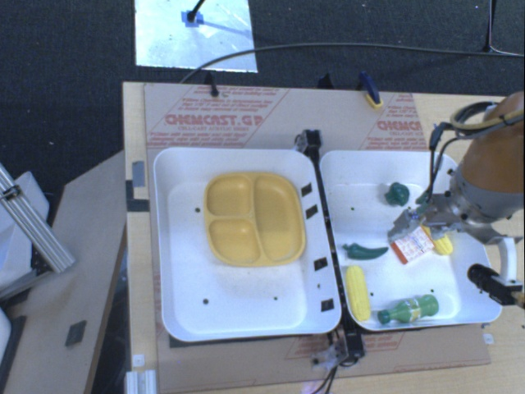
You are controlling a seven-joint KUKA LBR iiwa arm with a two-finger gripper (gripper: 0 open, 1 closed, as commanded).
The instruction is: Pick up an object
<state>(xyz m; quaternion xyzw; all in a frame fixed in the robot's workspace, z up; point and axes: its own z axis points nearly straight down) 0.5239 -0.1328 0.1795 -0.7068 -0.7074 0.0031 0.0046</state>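
Right bin (369, 175), nearest rim: green bottle (408, 309), corn cob (357, 292); then green chilli (365, 251); red-and-white packet (413, 245) under gripper (417, 222), grip state cannot be told; green pepper (397, 193) farthest. Left bin (176, 245): yellow divided plate (253, 218) centred, bare margins around

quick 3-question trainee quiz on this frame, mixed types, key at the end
1. True or false: the yellow divided plate lies in the right bin.
2. Which item lies nearest the front edge of the right bin? A) green bottle B) green pepper C) red-and-white packet
3. Fill in: the corn cob lies close to the ___ between the two bins.

Key: 1 false, it lies in the left bin. 2 A. 3 divider.
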